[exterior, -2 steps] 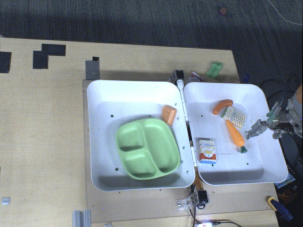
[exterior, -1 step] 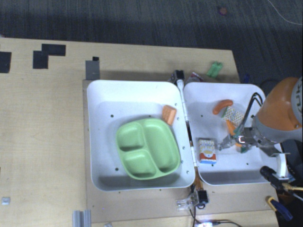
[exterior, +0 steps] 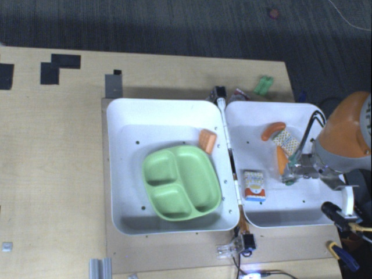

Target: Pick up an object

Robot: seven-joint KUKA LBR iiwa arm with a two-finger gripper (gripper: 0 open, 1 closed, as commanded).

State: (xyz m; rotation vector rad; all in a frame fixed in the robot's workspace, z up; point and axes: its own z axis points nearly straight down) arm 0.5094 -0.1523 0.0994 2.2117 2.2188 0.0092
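The right bin (exterior: 302, 214) holds an orange-red sausage (exterior: 273, 131), a speckled pale packet (exterior: 286, 139), an orange carrot-like piece (exterior: 281, 157) and a small white and orange carton (exterior: 254, 185). My gripper (exterior: 289, 178) reaches in from the right and hangs low over the bin, just below the near end of the carrot-like piece and right of the carton. The wrist hides how it meets the bin floor. In the left bin (exterior: 119, 156) lie a green divided plate (exterior: 182, 182) and an orange block (exterior: 207, 139).
The grey arm with its orange band (exterior: 347, 133) covers the right bin's right side. A green object (exterior: 263, 85) lies on the bench behind the bins. Cables and clips (exterior: 241, 246) sit at the front edge between the bins.
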